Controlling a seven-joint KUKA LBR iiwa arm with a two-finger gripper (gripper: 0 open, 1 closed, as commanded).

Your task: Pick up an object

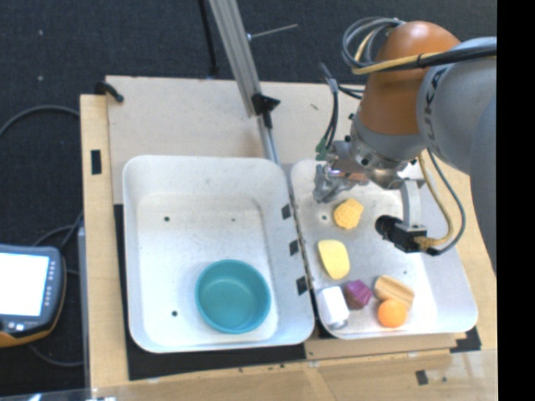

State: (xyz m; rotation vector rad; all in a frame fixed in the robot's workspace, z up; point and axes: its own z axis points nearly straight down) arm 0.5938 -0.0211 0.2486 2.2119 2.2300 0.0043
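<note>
Metal fingers point(328, 184) hang low in the right bin point(456, 295), just beside the bumpy yellow corn piece point(348, 215); whether they are spread or pressed together I cannot tell, and nothing shows between them. My judgement: the approach step (no grasp yet). Next they need to centre over that piece, then close. Nearby lies a smooth yellow block point(333, 259).

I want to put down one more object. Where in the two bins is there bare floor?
Most room: the left bin, everywhere behind and beside the teal bowl. The right bin is crowded: gripper and corn cob behind, orange ball and other items in front.
</note>
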